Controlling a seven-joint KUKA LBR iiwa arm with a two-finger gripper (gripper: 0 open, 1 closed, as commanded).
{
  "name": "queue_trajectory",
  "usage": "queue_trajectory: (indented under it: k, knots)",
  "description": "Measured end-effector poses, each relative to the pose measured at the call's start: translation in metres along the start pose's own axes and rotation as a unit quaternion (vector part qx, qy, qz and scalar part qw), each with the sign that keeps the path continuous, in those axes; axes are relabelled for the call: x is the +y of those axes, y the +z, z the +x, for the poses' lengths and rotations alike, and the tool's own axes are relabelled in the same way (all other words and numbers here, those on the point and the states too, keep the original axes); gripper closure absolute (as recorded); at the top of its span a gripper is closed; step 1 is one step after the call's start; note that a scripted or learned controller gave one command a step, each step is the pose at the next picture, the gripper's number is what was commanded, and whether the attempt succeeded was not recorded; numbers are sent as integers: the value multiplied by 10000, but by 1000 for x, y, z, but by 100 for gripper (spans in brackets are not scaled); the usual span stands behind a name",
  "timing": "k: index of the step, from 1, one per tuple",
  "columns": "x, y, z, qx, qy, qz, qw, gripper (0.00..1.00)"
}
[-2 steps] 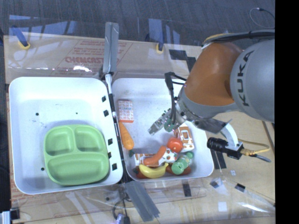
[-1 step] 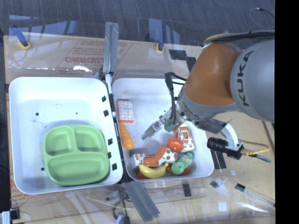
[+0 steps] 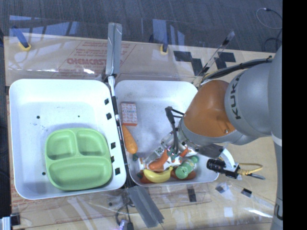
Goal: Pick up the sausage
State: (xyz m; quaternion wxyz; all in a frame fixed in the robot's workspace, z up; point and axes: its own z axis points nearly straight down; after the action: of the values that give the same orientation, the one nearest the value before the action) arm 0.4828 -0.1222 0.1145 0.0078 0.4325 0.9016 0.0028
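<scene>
The grey arm's two-finger gripper (image 3: 173, 146) is hanging low over the front of the right shallow white bin (image 3: 153, 87); whether the pincer is apart or together cannot be told. Just beside it, what looks like the short orange-red sausage (image 3: 157, 165) is lying with its long axis roughly left to right, touching the yellow plastic banana (image 3: 157, 176). An orange carrot (image 3: 129, 139) is lying near the left wall.

The hand (image 3: 169, 146) is low in the right bin (image 3: 148, 87) above piled toy food (image 3: 165, 169).
</scene>
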Motion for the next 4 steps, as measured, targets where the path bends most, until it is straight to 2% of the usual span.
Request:
queue_trajectory:
  k: [1, 2, 3, 4]
  knots:
    - [2, -10, 1, 19, -35, 2, 10000, 100]
    - [42, -175, 55, 48, -455, 47, 9989, 100]
    - [42, -175, 55, 50, -453, 49, 9989, 0]
    - [47, -76, 31, 72, -403, 69, 9991, 0]
